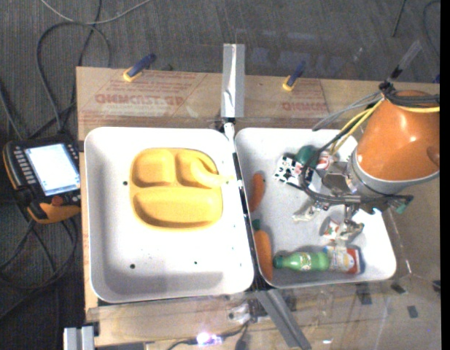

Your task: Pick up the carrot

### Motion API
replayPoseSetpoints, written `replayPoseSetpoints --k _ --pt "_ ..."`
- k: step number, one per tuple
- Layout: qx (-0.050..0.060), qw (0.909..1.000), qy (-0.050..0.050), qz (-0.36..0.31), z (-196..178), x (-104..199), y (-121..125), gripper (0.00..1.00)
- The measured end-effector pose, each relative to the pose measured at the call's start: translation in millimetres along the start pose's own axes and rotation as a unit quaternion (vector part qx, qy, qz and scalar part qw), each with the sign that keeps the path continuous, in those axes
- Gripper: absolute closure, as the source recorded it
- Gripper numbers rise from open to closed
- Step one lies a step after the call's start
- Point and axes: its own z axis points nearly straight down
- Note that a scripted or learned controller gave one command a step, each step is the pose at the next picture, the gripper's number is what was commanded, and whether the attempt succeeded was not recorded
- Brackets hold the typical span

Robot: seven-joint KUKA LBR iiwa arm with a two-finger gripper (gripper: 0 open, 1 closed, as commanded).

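An orange carrot [257,188] lies against the left wall of the right bin [378,268], roughly halfway down it. A second orange carrot-like piece [262,248] lies further toward the front along the same wall. My gripper [328,219] hangs over the middle of the right bin, below the arm's orange band [400,144]. It is open, with nothing between its fingers, and stands well to the right of both orange pieces.
A green bottle with a red and white label [316,260] lies along the front of the right bin, just below the gripper. A yellow divided plate [177,188] fills the middle of the left bin [115,268]. A black and white tag [286,168] sits near the wrist.
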Motion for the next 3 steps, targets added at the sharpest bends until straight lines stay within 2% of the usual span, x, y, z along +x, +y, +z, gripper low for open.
replayPoseSetpoints --k 1,2,3 --pt "0.003 0.963 0.001 -0.27 76 -14 7 0.0" --pt "0.009 0.8838 0.001 -0.468 75 -31 21 0.0" --pt "-0.001 0.9577 0.0 -0.288 -17 -88 70 0.0"
